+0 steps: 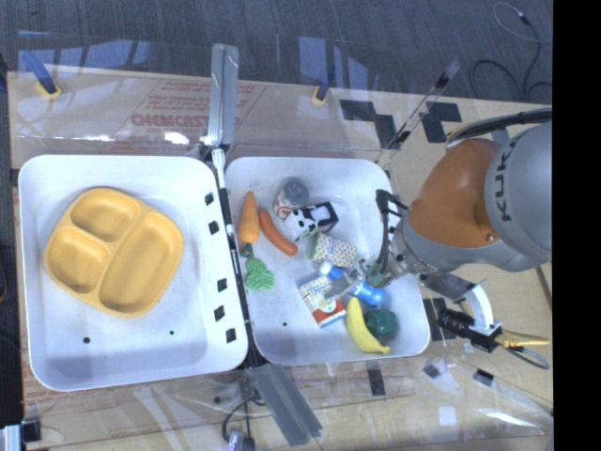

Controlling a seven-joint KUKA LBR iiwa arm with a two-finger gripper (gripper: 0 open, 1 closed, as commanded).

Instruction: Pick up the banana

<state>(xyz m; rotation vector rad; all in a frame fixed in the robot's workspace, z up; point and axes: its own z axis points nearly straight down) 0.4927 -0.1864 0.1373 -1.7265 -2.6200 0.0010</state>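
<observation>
Approach step in hand: the banana (pixel 363 327) lies unheld at five o'clock in the right bin (pixel 282 346). Gripper (pixel 378 272) hovers just above; its opening cannot be told. Next move likely calls for descent onto the banana.

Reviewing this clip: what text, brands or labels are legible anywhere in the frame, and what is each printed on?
"KU", the start of a brand name cut off at the frame edge, on the grey arm.
"CHEMCAST", in red and faint, on the clear sheet behind the bins; the smaller red lines above it are too blurred to read.
Print on the small packets beside the banana is too small to read.
</observation>
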